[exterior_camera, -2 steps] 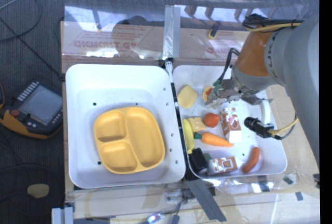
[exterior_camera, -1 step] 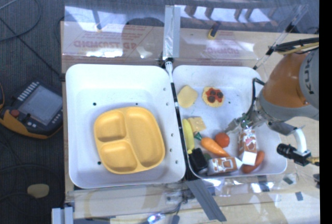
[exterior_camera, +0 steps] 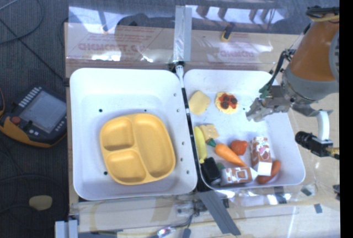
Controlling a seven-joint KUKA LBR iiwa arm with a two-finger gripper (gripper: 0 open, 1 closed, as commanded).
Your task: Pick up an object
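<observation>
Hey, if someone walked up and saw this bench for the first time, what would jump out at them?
Probably the yellow divided plate, alone in the left bin. Next, the clutter of toy food along the right bin's near side, led by an orange carrot beside a banana. Above that bin's right part hangs the arm's gripper, with the orange band behind it.

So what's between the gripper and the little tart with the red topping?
Bare white floor of the right bin, in the camera view: nothing lies between the gripper and the tart.
</observation>
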